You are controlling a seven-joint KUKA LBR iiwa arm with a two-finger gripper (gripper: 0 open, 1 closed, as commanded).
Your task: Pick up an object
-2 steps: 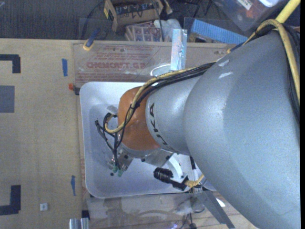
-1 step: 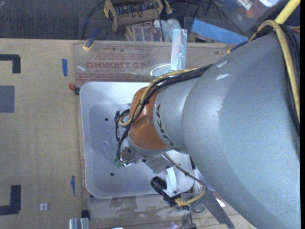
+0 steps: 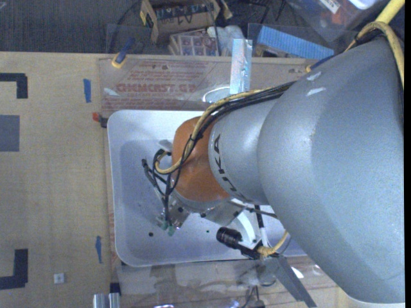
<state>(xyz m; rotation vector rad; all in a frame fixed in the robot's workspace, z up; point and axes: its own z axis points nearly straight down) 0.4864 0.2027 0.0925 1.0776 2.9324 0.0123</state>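
Grey arm covers white bin; tool low over floor, opening unreadable.

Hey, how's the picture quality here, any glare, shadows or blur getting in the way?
Camera view: even overhead light; soft highlights on the grey arm, no harsh glare. The arm casts a grey shadow across the white bin. The gripper looks small and slightly soft; the near arm bulks large, hiding much of the bench.

arm comes in from 3 o'clock over the bin, claw low near its 6 o'clock wall, bin sits on the table.
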